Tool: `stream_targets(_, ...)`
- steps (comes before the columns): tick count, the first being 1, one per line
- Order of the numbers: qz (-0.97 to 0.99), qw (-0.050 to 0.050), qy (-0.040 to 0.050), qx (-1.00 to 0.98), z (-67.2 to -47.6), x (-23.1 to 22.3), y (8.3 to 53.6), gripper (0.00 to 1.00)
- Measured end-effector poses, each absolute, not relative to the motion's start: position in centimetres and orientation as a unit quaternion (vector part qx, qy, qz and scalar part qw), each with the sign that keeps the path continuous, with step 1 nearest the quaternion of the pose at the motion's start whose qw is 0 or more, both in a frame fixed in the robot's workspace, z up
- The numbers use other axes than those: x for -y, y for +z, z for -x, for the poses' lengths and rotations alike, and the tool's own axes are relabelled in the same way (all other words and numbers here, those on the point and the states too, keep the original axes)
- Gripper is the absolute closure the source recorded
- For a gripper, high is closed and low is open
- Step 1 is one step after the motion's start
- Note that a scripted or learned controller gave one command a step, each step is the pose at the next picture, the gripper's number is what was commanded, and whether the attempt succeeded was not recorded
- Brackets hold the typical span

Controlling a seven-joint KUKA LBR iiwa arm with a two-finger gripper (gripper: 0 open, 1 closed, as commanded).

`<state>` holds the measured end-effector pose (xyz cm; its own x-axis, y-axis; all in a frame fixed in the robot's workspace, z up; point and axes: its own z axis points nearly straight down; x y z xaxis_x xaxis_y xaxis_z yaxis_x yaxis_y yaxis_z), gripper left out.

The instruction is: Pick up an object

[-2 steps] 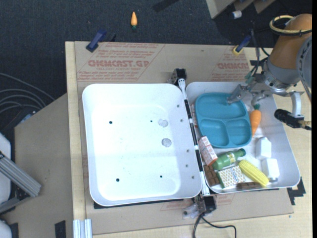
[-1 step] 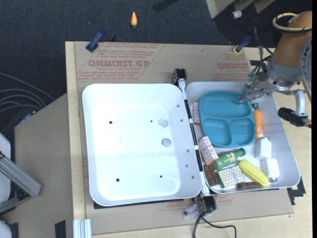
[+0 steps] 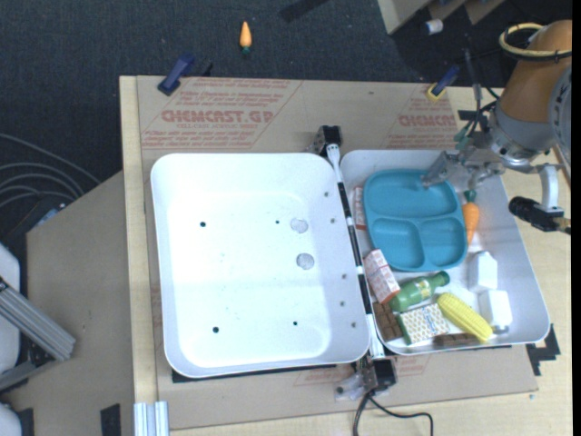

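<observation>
Blue is the colour of the tray (image 3: 413, 230) in the right bin (image 3: 531, 280), and its far right corner is just where the pincer (image 3: 447, 173) hangs. The pincer is small and dark, and the grey arm (image 3: 526, 116) above it blocks part of it, so I cannot tell if it is released or clenched. No object can be seen between its tips.

An orange carrot (image 3: 470, 220) lies just beside the tray's right edge. Near the front of the bin sit a green bottle (image 3: 420, 290), a yellow corn cob (image 3: 465, 315) and a red and white packet (image 3: 381, 275). They are packed close and cover each other in part. A speckled box (image 3: 419, 323) peeks out between the bottle and the corn. Two white pieces (image 3: 490, 289) by the bin's right wall are hard to make out against the white.

The left bin (image 3: 182, 189) has only small dark dots and two round grey marks on its floor. Both bins rest on a brown board on the surface (image 3: 227, 112). The arm is cut off at the right edge. A tiny orange thing (image 3: 245, 34) lies far off on the dark floor.
</observation>
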<state>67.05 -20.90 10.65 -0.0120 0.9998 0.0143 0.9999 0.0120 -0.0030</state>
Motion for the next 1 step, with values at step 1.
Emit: stream_targets(1,0.705,0.009,-0.0037,0.709,-66.86,21.53,8.72,0.0)
